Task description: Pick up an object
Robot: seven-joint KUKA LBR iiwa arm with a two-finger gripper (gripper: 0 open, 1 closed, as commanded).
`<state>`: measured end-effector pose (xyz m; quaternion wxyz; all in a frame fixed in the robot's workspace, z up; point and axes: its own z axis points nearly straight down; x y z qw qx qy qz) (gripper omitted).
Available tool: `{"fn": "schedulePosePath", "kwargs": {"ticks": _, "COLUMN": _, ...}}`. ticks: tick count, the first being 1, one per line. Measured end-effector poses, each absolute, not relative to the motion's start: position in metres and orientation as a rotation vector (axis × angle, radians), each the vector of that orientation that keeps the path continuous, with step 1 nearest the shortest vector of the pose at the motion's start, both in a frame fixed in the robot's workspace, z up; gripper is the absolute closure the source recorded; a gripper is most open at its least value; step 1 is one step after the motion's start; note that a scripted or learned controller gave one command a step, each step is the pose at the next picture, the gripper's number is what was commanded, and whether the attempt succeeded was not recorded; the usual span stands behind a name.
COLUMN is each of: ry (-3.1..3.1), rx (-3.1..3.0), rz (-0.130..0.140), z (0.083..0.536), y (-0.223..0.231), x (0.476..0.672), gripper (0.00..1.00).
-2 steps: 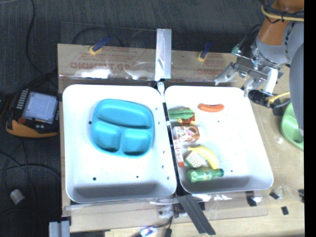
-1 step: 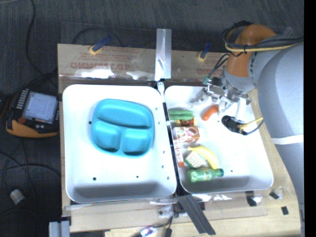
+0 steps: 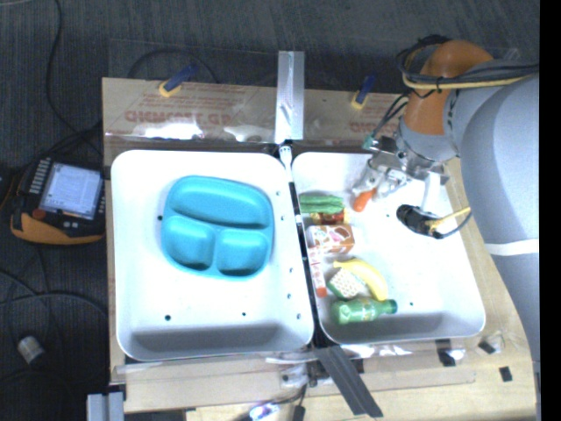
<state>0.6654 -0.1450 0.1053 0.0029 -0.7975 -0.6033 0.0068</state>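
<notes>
Fingers (image 3: 375, 182) over upper part of right bin (image 3: 456, 261); an orange carrot-like piece (image 3: 360, 202) just below the tips, can't tell if gripped or how far open. Green bottle (image 3: 361, 310), banana (image 3: 368, 279) lie near front wall. Blue tray (image 3: 216, 226) in left bin (image 3: 140, 314).

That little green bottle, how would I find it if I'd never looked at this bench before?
Start at the right-hand white bin, the one the grey arm reaches into. Follow its row of small items down along the centre divider to the near end. The green bottle lies on its side there, just below the yellow banana, the lowest item in the row.
</notes>
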Motion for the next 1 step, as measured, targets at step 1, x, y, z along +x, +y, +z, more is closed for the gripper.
{"fn": "schedulePosePath", "kwargs": {"ticks": 1, "ry": -1.981, "rx": -2.437, "rz": 0.004, "z": 0.2214, "y": -0.1224, "x": 0.6683, "gripper": 1.0}}
